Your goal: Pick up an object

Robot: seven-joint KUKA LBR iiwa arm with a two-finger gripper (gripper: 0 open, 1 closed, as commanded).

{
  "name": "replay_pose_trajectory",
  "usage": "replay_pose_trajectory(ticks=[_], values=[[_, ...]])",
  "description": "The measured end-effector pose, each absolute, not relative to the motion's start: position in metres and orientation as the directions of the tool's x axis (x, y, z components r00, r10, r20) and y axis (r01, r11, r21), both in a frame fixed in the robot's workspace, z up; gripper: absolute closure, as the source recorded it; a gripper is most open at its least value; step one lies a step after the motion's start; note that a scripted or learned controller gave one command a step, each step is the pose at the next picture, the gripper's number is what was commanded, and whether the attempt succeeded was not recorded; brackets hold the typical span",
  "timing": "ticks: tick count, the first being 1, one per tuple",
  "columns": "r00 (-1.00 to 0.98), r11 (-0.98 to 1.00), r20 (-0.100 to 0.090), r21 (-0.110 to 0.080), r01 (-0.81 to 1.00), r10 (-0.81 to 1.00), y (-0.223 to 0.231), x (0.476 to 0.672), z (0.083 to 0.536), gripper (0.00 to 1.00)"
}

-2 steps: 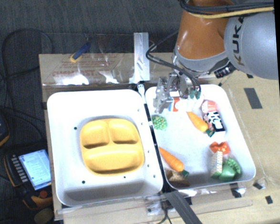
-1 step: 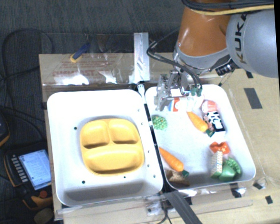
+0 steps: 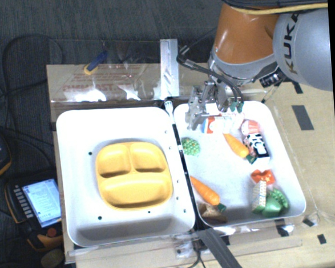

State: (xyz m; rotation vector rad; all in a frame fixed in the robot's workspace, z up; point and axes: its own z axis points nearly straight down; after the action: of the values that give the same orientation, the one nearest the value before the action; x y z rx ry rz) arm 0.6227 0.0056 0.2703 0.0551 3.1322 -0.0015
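The gripper point(image 3: 203, 112) hangs at the back of the right bin point(image 3: 290, 168), fingers parted with nothing between them, poised by the look of it over the toys, the broccoli point(image 3: 191, 146) and carrot point(image 3: 236, 145) nearest.

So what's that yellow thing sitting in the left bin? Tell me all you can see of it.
It is a yellow tray, plastic-looking and slightly glossy, with rounded corners. It has three compartments: two smaller ones side by side along its far edge and one wide one nearer the camera. It lies flat, right side up, about in the middle of the left bin, resting on the bin's floor. Its compartments hold nothing, and nothing else touches it.
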Motion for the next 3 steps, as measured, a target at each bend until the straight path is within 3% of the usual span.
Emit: replay_pose_trajectory(ticks=[3], values=[[-0.999, 0.999, -0.020, 0.000, 0.037, 0.036, 0.006, 0.626, 0.300, 1.00]])
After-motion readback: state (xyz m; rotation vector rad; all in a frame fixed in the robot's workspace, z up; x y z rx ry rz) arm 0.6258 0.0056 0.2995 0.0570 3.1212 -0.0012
